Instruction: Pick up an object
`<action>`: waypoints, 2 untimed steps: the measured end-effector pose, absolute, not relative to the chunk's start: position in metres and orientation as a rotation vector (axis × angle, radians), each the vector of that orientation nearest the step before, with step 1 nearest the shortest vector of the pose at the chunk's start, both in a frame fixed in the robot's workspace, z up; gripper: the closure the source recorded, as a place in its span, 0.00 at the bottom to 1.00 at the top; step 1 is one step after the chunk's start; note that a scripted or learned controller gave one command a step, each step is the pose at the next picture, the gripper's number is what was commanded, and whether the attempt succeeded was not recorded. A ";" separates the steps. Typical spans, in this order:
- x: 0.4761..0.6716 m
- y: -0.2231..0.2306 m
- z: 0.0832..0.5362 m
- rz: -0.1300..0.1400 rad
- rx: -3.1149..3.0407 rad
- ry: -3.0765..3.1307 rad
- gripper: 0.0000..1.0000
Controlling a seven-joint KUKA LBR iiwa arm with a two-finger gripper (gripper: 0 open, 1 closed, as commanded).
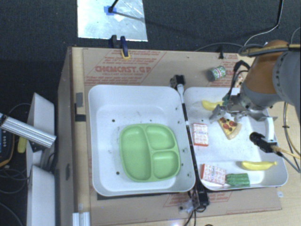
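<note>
Grey two-finger gripper (225,114) low in the right-hand white bin (282,173), finger state unclear, triangular toy pizza slice (229,126) just below the fingertips, yellow banana piece (209,105) beside them

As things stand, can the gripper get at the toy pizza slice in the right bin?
Probably yes: the gripper sits just above the toy pizza slice, which lies apart from the yellow banana piece; nothing covers it.

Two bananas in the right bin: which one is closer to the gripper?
The banana at the bin's far edge, just left of the gripper; the other banana lies near the front edge.
</note>
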State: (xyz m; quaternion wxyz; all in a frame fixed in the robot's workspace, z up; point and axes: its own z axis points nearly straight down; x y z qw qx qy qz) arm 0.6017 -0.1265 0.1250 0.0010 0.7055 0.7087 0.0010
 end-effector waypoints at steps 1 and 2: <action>0.599 -0.150 0.099 -0.001 2.219 2.222 0.00; 0.600 -0.150 0.110 0.003 2.215 2.222 1.00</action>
